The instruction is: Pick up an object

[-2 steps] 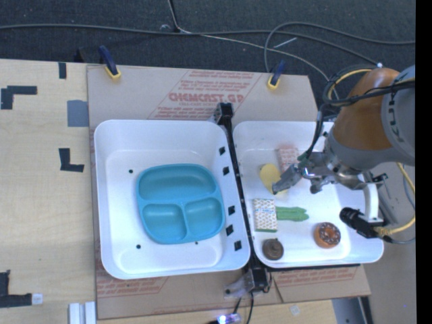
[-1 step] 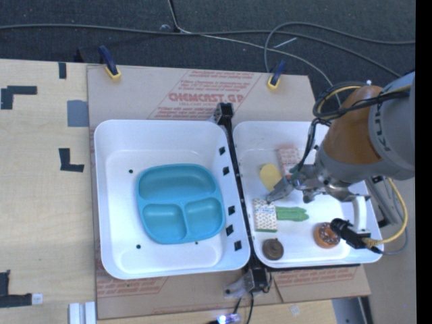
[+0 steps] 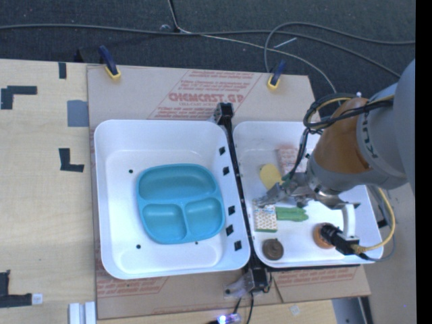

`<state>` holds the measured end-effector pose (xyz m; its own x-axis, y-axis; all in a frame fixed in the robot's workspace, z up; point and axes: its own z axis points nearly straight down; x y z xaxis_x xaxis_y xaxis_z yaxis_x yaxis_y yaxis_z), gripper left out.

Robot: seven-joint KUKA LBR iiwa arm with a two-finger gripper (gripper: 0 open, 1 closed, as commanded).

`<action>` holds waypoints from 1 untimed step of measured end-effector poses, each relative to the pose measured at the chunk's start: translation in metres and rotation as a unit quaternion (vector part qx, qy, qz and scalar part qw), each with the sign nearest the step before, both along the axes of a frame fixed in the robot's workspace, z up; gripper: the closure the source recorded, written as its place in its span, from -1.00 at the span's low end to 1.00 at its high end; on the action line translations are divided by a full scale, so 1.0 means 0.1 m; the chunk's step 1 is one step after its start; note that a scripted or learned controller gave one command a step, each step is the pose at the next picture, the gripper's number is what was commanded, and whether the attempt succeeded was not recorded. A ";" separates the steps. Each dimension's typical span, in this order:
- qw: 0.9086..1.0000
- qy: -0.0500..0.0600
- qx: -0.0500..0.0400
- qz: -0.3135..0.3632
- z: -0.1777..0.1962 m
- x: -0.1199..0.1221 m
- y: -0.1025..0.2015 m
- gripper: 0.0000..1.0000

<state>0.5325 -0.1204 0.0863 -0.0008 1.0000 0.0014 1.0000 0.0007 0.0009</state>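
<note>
Camera view: gripper (image 3: 273, 196) low in right bin (image 3: 251, 135), over green piece (image 3: 291, 214) and small packet (image 3: 266, 218) (finger state: cannot tell). Yellow object (image 3: 270, 175) just behind. Left bin (image 3: 108, 181): blue divided tray (image 3: 179, 202).

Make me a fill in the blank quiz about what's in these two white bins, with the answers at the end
1. The left bin holds a divided tray coloured ____.
2. That tray has ____ compartments.
3. The gripper is over the ____ bin, close to a yellow object and a green object.
4. The brown round object lies near that bin's ____ edge in the camera view.

Missing words: blue; three; right; bottom
</note>
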 end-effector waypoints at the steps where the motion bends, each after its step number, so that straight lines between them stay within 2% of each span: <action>1: 1.000 -0.006 0.002 0.002 0.16 0.05 0.03 1.00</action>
<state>0.5372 -0.1175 0.1025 -0.0041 1.0000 0.0050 0.9999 0.0040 0.0129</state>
